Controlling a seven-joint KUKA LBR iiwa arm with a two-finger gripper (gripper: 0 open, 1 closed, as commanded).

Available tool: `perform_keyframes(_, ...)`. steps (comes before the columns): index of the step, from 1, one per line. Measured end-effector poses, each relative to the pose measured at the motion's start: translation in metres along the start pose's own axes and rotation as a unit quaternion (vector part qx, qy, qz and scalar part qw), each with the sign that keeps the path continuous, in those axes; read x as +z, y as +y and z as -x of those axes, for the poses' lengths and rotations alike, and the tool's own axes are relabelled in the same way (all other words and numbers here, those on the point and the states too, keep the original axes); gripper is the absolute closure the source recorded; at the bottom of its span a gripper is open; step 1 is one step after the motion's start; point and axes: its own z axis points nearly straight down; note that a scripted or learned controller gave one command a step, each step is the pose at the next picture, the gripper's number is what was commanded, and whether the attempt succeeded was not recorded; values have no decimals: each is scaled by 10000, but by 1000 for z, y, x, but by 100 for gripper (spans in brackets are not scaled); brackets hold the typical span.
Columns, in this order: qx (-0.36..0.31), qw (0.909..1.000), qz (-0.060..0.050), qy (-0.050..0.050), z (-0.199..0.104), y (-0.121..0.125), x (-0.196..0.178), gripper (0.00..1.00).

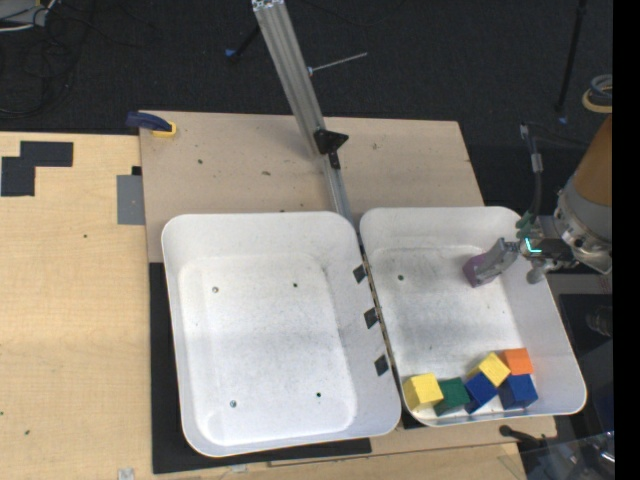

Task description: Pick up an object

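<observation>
Waiting in the right bin point(560, 353) is a cluster of small blocks at its five o'clock corner: a yellow block point(423, 388), a green block point(453, 396), a second yellow block point(493, 369), a blue block point(481, 392), an orange block point(517, 360) and a darker blue block point(518, 392), all touching or just beside one another against the near wall. None is lifted, so the pick looks to be at its approach step. The gripper point(487, 266) hovers near the bin's two o'clock side, well apart from the blocks, its grey fingers reaching toward nine o'clock from the arm's wrist point(565, 238). Nothing is seen between the fingers; whether the jaws are spread or pressed together cannot be told at this angle. The next move would likely call for travelling toward six o'clock, settling over one block at the cluster's edge, perhaps the first yellow one, then descending with room beside its neighbours. The left bin point(180, 238) sits at nine o'clock of the right one.
</observation>
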Motion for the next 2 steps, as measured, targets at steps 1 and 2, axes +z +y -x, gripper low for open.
perform_keyframes(1,5,10000,22,-6,1,1,-2,0)
perform_keyframes(2,5,10000,-9,0,7,-2,59,0)
